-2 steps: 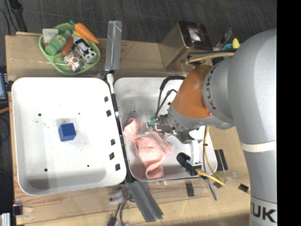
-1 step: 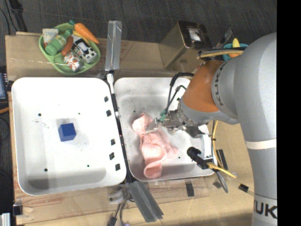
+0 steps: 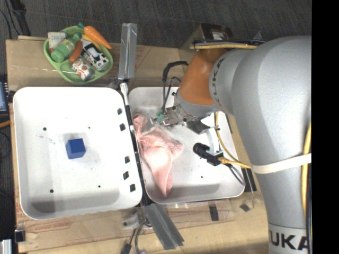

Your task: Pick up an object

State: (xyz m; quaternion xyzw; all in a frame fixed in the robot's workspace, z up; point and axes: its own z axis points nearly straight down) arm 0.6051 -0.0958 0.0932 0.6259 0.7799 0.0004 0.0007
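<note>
Counter point(image 3: 32, 49) of brown board on dark floor, two white bins point(image 3: 32, 142), green bowl point(image 3: 58, 67), pincer point(image 3: 165, 118) state unclear, above pink cloth point(image 3: 159, 152)

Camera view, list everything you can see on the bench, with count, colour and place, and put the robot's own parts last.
Shallow white plastic bins: two, white, side by side on the bench.
Small blue cube: one, blue, in the left bin.
Crumpled pink cloth: one, pale pink, in the right bin along its left side.
Green bowl of toy food: one, green, with an orange toy carrot, on the bench above the left bin.
Arm: one, grey with orange band, over the right bin.
Claw: one, at the cloth's upper edge.
</note>
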